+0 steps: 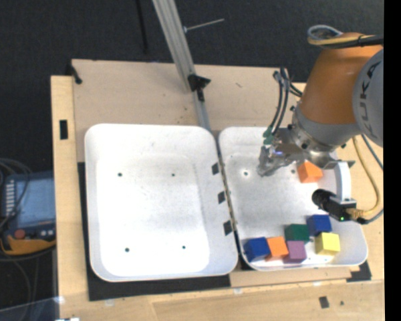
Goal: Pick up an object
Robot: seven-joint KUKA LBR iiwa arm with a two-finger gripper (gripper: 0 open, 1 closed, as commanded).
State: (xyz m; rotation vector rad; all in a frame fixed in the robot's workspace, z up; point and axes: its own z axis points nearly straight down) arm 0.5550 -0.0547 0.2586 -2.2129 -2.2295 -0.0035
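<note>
My gripper hangs over the upper middle of the right bin, fingers pointing down with nothing visible between them. An orange block lies just to its right, partly under the wrist. Along the bin's front edge sit a blue block, an orange block, a purple block, a green block, a second blue block and a yellow block. None of them touches the gripper.
The left bin lies beside the right one, with small black clips along the shared rim. A slanted metal rail runs down from the top to the bins' junction. A black sensor on a white bracket hangs off the wrist.
</note>
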